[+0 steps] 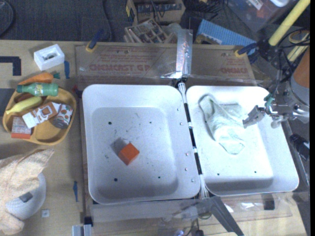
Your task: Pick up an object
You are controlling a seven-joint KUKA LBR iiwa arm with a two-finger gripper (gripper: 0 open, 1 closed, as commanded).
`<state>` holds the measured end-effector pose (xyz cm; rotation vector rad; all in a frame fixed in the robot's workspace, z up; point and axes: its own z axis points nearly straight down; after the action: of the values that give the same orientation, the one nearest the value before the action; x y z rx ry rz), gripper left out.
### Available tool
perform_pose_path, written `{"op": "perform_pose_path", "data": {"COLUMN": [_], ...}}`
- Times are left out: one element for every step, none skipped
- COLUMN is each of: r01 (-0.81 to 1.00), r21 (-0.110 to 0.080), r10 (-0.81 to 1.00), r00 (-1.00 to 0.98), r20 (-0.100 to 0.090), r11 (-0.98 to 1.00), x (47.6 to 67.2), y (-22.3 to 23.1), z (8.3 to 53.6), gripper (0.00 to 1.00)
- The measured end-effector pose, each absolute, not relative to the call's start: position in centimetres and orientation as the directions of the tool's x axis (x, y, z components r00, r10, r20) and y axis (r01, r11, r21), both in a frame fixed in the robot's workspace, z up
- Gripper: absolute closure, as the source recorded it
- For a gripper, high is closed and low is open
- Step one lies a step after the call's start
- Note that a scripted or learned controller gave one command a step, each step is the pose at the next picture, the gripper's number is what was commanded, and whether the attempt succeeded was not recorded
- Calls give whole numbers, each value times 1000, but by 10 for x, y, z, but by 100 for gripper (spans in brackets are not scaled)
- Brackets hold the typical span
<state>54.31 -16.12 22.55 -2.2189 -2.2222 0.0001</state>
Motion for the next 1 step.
{"op": "perform_pose_path", "data": {"r01": [1000], "r21": [-1], "r10": [1000], "r00": [-14], "r20": [0], "r11": [14], "x": [606], "y": [-120], "z": [112], "gripper": [0]}}
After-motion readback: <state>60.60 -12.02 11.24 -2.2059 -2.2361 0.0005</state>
